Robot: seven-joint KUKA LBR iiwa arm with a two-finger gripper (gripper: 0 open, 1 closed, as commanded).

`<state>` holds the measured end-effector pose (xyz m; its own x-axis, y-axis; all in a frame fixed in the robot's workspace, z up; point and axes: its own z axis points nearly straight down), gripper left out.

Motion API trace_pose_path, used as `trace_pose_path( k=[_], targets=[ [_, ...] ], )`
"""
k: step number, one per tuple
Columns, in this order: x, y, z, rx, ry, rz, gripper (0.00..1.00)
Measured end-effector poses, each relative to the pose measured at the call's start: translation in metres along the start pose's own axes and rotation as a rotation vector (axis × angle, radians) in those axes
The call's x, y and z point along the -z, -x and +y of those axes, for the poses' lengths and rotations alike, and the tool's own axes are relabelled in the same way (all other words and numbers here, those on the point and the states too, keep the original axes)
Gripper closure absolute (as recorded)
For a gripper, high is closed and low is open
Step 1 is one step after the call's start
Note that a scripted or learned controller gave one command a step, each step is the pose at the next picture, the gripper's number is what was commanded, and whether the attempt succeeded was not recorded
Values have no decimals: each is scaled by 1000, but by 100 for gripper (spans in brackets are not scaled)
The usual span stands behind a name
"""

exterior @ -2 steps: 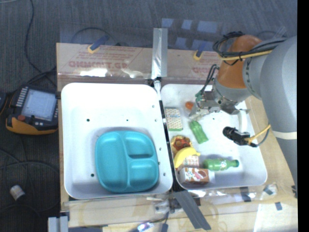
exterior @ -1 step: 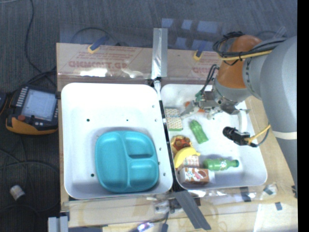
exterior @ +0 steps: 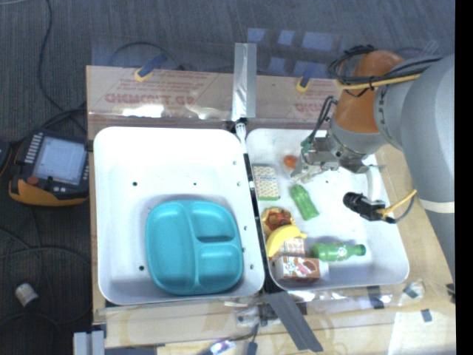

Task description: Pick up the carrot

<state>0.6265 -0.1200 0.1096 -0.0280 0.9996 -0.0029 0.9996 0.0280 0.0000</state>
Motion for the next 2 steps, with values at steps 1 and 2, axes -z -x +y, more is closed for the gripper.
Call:
trace_pose_path(
  k=[1, 2],
  targets=[
    [0, 0, 0, 0, 0, 0, 0],
    [28, 39, 28, 55, 0, 2, 0]
  ],
)
